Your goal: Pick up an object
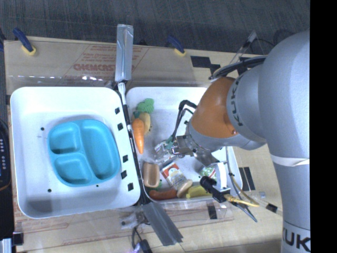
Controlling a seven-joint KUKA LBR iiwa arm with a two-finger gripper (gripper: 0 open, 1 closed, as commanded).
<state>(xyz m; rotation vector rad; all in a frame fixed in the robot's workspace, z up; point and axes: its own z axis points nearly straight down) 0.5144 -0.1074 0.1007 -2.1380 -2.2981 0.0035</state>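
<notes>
My gripper hangs low over the middle of the right bin, below the orange band of the arm. Toy food lies around it: an orange carrot with a green top to its left, a bread-like piece and a red-and-white packet just below it, a brown sausage and a yellow piece along the bin's front wall. Nothing is visibly between the fingers.
The left bin holds a blue divided plate. A grey metal bar stands at the back between the bins. The arm's grey body covers the right bin's right side. Cardboard lines the bench behind.
</notes>
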